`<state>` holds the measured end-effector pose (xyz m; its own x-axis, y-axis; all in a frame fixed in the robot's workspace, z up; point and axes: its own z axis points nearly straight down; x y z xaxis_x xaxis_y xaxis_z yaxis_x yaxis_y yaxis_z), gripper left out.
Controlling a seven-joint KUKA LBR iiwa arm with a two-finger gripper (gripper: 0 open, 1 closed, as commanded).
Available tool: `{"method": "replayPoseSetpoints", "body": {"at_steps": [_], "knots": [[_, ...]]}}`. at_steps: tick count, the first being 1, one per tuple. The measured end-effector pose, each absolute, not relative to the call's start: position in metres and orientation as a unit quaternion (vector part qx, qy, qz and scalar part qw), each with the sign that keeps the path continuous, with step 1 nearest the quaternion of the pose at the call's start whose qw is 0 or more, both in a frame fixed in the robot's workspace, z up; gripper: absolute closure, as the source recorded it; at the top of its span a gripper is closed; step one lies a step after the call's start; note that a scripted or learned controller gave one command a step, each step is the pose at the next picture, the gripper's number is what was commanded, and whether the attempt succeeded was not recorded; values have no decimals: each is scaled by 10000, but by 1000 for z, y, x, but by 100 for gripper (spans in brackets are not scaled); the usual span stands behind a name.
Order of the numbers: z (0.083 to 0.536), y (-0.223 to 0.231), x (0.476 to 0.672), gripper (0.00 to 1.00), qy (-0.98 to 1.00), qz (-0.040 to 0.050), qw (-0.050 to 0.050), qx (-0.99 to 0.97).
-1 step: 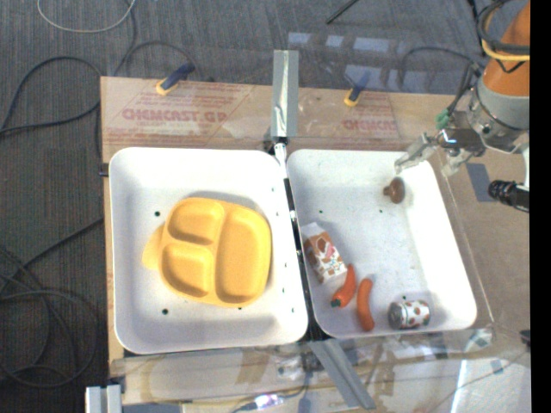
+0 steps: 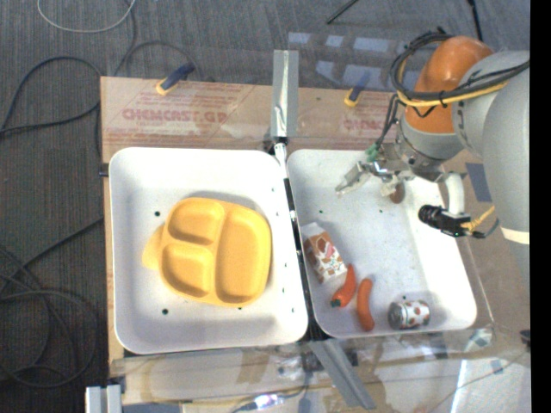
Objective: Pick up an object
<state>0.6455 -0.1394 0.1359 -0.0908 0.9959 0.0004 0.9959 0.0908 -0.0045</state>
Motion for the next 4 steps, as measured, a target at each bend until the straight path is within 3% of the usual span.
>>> {"method": "replayPoseSetpoints", "body": {"at_steps": [1,2,3,4], "knots": [[88,-156,601,0,-7633,-27,-39,-6460],[90,-118,497,0,-7678,-25,-67,-6406],[96,-116,498,100,-7685,-35,-43,-6398],[180,-61,550,100,-6813,30,16,-7320]]}}
